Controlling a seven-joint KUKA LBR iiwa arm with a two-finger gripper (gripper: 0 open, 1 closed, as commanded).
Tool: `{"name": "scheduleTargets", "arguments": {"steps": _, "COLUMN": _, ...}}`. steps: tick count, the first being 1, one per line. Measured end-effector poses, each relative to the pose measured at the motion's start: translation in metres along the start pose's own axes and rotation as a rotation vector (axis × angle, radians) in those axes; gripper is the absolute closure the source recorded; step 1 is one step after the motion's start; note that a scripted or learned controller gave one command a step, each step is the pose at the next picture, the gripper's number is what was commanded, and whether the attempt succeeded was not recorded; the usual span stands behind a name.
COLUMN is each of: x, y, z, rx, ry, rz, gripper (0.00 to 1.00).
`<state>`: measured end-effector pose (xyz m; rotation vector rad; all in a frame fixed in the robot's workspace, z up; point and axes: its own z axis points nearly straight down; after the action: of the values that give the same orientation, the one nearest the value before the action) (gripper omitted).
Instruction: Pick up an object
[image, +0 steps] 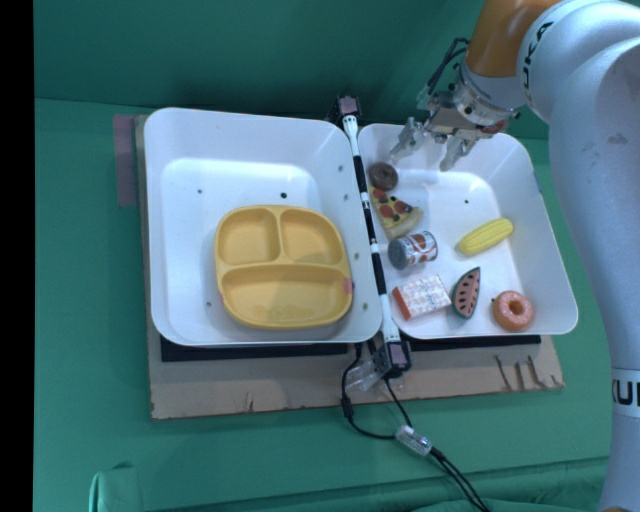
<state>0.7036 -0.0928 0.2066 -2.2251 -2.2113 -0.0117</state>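
Camera view, from above at a slant: two white bins side by side on the bench. Left bin (180, 150) carrying a yellow divided plate (283, 266). Right bin (520, 190) scattered with small toy foods: brown round piece (383, 176) near the far left corner, pizza slice (393, 211) just beside it, small can (412, 249) lying on its side near the middle, corn cob (485, 236) to the right, waffle-like square (421, 296), watermelon slice (466, 292) and pink doughnut (513, 310) along the near side.

Gripper (432, 143) hanging over the far edge of the right bin, fingers (406, 140) spread apart, nothing between them. Nearest candidates: the brown round piece and the pizza slice, both low and to the left of the fingers, apart from them.

Handling, as a judgement: likely light, hollow plastic or rubbery toys, stiff enough not to crush, smooth and somewhat slippery. Flat pieces such as the pizza slice and waffle hard to get fingers under. Better bets: the corn cob, gripped across its narrow middle, or the can, gripped across its round body, though apt to roll. Doughnut graspable across its outer rim. Brown piece close to the bin wall, leaving little room for one finger
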Motion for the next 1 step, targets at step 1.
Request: {"name": "scheduleTargets", "arguments": {"steps": 1, "x": -0.0002, "y": 0.0030, "z": -0.0185, "rx": -0.014, "ry": 0.000, "rz": 0.004, "gripper": 1.00}}
